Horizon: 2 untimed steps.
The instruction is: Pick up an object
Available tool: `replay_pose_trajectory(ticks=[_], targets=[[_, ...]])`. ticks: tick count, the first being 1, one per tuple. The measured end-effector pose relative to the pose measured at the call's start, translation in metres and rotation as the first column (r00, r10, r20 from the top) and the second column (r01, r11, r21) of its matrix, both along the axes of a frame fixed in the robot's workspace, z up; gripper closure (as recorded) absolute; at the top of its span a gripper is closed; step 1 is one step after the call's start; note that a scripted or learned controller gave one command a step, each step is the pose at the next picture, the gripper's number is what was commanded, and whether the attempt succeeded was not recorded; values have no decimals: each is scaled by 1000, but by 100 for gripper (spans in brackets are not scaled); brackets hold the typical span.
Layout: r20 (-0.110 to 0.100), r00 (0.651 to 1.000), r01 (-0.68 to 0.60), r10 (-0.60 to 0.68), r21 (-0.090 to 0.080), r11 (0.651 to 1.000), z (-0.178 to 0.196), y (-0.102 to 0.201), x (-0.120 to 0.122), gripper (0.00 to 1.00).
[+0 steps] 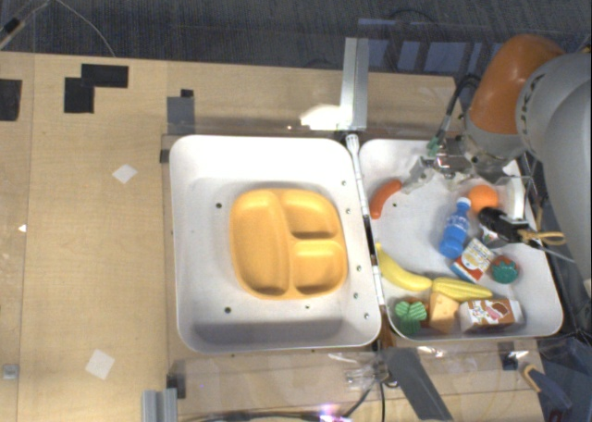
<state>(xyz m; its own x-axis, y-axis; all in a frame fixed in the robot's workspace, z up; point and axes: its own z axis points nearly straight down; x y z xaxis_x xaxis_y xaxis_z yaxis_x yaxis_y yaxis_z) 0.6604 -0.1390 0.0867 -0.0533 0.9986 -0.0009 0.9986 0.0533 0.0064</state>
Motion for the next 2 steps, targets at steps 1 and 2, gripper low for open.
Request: replay_pose_trajectory(ticks=[1, 2], targets=[[3, 975, -222, 222, -4, 975, 2, -26, -69, 0], [4, 971, 239, -239, 4, 971, 2, 45, -32, 0]])
